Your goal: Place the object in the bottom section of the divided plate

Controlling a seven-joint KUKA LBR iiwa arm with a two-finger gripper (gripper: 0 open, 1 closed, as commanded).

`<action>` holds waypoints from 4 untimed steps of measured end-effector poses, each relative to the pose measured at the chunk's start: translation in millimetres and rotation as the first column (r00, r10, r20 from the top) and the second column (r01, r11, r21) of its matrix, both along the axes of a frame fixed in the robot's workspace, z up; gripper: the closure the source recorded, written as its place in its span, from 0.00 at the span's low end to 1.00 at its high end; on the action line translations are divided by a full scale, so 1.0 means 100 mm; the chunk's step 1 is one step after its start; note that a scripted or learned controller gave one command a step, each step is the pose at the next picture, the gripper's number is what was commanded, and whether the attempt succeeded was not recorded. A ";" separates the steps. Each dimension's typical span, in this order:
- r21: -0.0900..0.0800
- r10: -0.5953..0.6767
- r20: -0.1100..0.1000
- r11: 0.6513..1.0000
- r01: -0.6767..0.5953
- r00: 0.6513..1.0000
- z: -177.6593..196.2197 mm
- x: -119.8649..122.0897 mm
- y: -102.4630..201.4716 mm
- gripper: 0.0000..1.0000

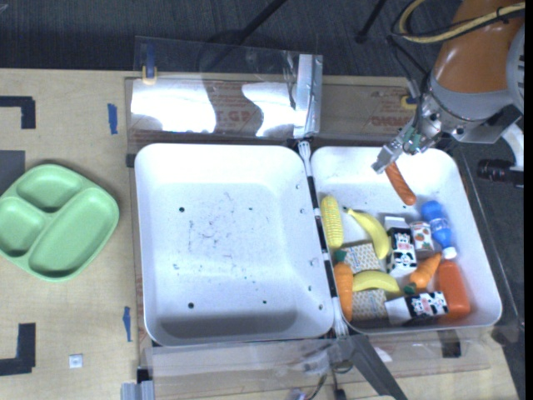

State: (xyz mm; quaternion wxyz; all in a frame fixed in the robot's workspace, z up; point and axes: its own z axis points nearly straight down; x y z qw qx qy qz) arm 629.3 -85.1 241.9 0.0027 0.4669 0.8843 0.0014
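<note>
My end effector [393,158] hangs over the far part of the right bin [479,223], and an orange sausage-like object [401,183] dangles tilted from its fingertips, gripped at its top end. Beneath it, the right bin holds a corn cob [331,221], two bananas [371,232], a carrot [343,287], cartons and bottles crowded toward the near side. The left bin [225,240] is bare white. On the surface far to the left sits the green divided plate [55,220], with open room all around it.
</note>
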 end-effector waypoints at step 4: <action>0.000 -0.729 -0.004 0.684 0.729 0.684 0.59 -1.49 0.52 1.00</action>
